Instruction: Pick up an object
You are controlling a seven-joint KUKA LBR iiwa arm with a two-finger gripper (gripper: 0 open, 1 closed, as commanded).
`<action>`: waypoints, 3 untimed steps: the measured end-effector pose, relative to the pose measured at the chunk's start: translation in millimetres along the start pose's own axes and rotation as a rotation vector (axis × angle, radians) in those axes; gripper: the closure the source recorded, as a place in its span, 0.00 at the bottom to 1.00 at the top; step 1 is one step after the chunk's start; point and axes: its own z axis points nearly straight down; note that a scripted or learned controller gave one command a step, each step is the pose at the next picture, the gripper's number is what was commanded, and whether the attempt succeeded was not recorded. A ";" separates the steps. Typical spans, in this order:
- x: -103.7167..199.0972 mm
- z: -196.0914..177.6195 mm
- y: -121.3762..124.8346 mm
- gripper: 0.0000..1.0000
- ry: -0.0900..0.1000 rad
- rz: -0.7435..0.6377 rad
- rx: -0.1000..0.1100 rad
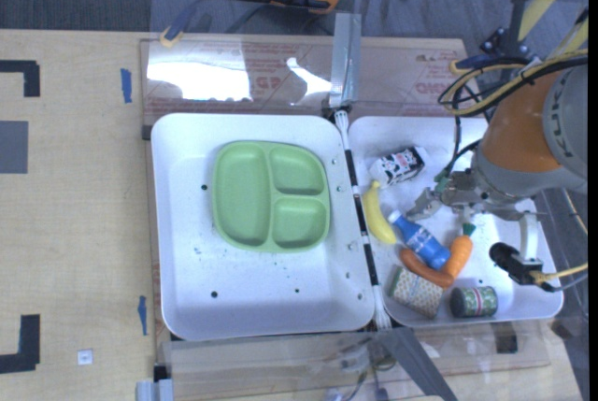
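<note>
Objects fill the right bin (551, 301): banana (376, 213), blue bottle (420, 241), carrot (443, 266), can (474, 301). Left bin (177, 203) holds a green tray (271, 195). Gripper (437, 200) hovers above the bottle; grip state unclear.

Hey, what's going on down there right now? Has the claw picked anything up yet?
Claw low in the right bin, nothing seen held. Blue bottle just below it, between banana and carrot. Toys crowded close. Green plate alone in the left bin.
</note>
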 end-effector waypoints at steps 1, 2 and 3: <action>19.4 -82.8 -45.0 0.00 0.000 -0.092 0.004; -9.7 0.1 -15.5 0.00 0.000 0.008 0.000; -52.7 -26.3 -56.7 0.00 0.000 -0.057 0.005</action>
